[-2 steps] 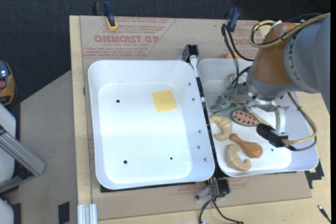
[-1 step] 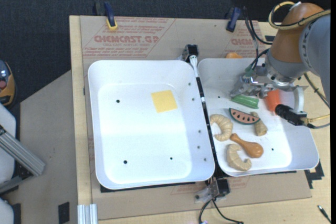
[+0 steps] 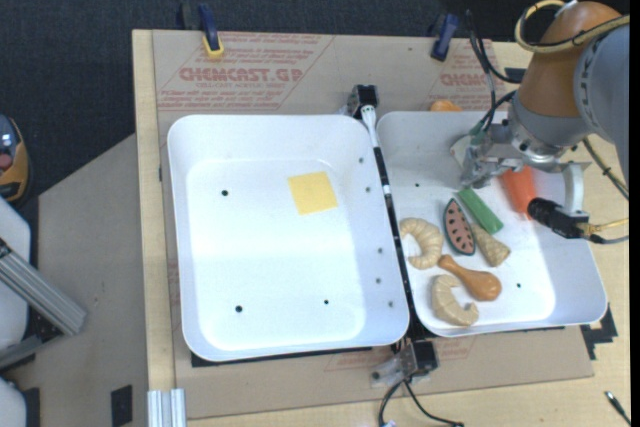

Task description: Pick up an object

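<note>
The fixed camera looks down at a slant on a bench covered with brown board point(image 3: 300, 65), where two shallow white bins sit side by side, their inner rims touching. The left bin point(image 3: 200, 215) holds a flat yellow square point(image 3: 313, 192) lying a little above its middle. The right bin point(image 3: 560, 300) holds a cluster of toy food: a watermelon slice point(image 3: 458, 226), a green bar point(image 3: 479, 210) touching it on the upper right, a croissant point(image 3: 423, 240) to its left, a chicken drumstick point(image 3: 470, 278) below, and a second pale croissant point(image 3: 452, 303) near the front rim. An orange carrot-like piece point(image 3: 519, 189) lies to the right of the green bar, partly under the arm. A small orange item point(image 3: 445, 105) sits just beyond the bin's back rim.

The grey arm with its orange band point(image 3: 560, 65) reaches in from the right, and the gripper point(image 3: 478, 165) hangs over the back part of the right bin, just above the green bar. I cannot tell whether it is released or clenched, and nothing can be seen held by it
</note>
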Robot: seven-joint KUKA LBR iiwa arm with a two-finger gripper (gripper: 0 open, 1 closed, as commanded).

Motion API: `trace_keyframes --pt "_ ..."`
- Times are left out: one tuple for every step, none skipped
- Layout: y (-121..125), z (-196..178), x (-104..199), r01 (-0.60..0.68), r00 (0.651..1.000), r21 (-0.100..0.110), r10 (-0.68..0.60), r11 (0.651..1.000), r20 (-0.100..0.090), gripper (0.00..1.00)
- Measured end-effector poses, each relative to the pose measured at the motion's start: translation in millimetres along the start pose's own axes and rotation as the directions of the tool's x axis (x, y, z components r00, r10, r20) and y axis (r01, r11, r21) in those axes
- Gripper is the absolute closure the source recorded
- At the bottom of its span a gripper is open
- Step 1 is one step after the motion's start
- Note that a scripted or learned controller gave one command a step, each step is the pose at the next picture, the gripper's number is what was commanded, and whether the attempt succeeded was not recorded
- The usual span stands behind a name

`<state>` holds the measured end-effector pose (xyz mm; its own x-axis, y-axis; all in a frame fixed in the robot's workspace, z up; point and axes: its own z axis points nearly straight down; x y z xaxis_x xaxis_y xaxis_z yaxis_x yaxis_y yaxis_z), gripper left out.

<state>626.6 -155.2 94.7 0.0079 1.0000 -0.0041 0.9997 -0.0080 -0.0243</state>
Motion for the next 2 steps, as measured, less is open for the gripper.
trace_keyframes --pt "28.9 -33.9 -36.1 0.004 1.000 0.012 -0.004 1.000 -0.010 1.00" --pt "29.8 14.9 11.9 0.007 1.000 -0.007 -0.007 1.000 -0.005 1.00"
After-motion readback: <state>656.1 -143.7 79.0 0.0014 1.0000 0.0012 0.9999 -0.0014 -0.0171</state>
